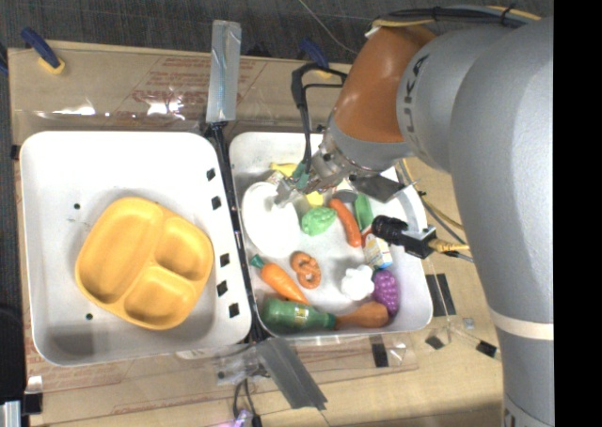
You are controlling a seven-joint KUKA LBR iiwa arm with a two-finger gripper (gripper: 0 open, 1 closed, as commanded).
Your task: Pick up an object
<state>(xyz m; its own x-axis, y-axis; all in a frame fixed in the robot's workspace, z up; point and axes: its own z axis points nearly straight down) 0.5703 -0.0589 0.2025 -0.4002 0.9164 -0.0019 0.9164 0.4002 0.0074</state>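
Grey arm [470, 96] reaches from the right into the right bin [246, 148]; its gripper [303, 185] hangs low at the far side of the toy food, just above the green vegetable [318, 220]; whether it is open or closed I cannot tell. Judged, this is the descent to grasp; next comes closing on one piece and lifting. Sausage [346, 221], pretzel [306, 268], carrot [279, 280] and green bottle [296, 314] crowd close; the yellow tray [143, 261] lies in the left bin [38, 228].

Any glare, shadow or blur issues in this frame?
Camera view: glare streaks on the clear tape above the left bin; soft shadow in that bin's lower left corner; the yellow tray and carrot read sharp; the arm looms large and shades the right bin near the gripper.
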